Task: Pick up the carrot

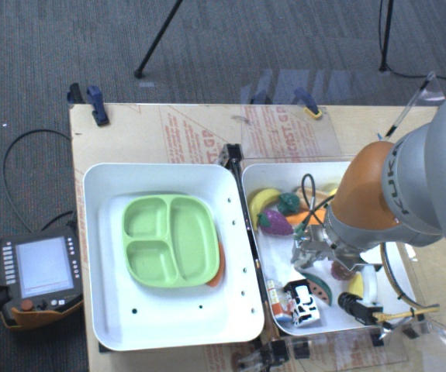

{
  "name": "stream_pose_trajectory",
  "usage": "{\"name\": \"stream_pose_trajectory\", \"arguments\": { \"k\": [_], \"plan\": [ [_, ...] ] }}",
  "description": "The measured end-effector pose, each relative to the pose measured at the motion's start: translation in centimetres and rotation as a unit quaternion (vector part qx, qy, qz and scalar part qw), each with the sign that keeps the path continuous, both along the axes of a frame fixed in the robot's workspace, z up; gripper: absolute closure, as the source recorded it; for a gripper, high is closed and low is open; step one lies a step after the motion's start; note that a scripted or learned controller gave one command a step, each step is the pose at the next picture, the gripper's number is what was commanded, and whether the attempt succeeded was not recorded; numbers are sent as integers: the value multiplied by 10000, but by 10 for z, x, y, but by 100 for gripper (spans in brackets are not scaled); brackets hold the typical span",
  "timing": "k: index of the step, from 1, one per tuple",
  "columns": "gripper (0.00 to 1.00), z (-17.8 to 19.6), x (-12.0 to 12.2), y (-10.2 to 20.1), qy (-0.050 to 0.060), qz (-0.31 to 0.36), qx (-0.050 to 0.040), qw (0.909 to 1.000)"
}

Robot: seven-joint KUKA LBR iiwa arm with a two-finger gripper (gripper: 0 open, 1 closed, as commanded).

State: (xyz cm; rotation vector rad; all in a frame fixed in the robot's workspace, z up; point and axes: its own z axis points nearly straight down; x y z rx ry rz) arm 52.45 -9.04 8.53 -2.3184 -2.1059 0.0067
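Carrot (309, 218) lies in the right bin (285, 167), just to the view's right of the purple eggplant (275, 222), an orange strip whose far end is hidden under the arm (413, 180); eggplant and carrot look to be touching or nearly so, though the view does not settle which. Gripper (313, 253) hangs down and to the right of the eggplant, close above the bin floor and just on the near side of the carrot; nothing can be seen grasped in it, and whether it is released or clenched cannot be told from this angle. The arm's orange band (366, 188) sits to the right of the eggplant, beyond the carrot.

A yellow banana (263, 201) rests just up and to the left of the eggplant, against it; a dark green lump (288, 202) sits just above the eggplant, beside the banana. A watermelon slice (321, 289) lies well below and to the right of the eggplant, on the near side of the gripper; a black-and-white block (304, 304) stands farther down still, near the bin's front wall; a small orange-and-white bottle (275, 295) lies straight below the eggplant, just left of that block; a yellow piece (354, 285) sits far to the lower right.

To the eggplant's left, past the divide, the left bin (98, 246) holds a green divided plate (168, 242); an orange edge (219, 268) peeks from under the plate's side nearest the eggplant.
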Motion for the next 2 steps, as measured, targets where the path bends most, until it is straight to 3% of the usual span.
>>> {"name": "stream_pose_trajectory", "arguments": {
  "k": [1, 2],
  "plan": [
    [0, 1, 1, -1, -16, -13, -5, 10000],
    [0, 1, 90, -63, -14, -1279, -17, 9918]
  ]
}}
